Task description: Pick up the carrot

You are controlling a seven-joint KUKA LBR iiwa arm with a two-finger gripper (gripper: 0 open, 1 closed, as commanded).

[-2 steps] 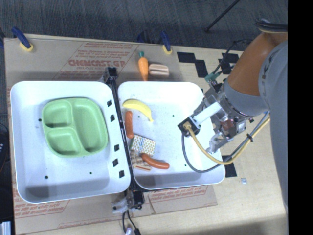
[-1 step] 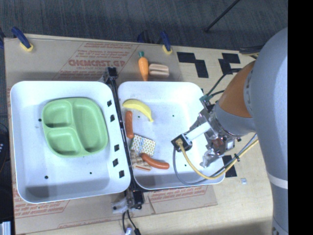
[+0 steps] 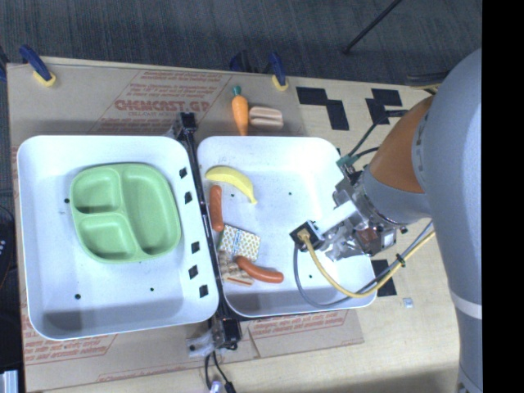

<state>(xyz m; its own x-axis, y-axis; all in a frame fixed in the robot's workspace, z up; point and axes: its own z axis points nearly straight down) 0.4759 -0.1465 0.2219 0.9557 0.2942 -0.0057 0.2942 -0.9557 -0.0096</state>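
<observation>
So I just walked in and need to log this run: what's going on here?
The grey arm reaches in from the right, with its gripper over the right part of the right bin. The carrot it is meant to pick up lies outside both bins, on the bench past the right bin's far rim, beside a pink and tan toy. The pickup is not yet done.

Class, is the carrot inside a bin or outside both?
Outside. The carrot lies on the brown board beyond the right bin's far rim, beside a tan toy.
</observation>
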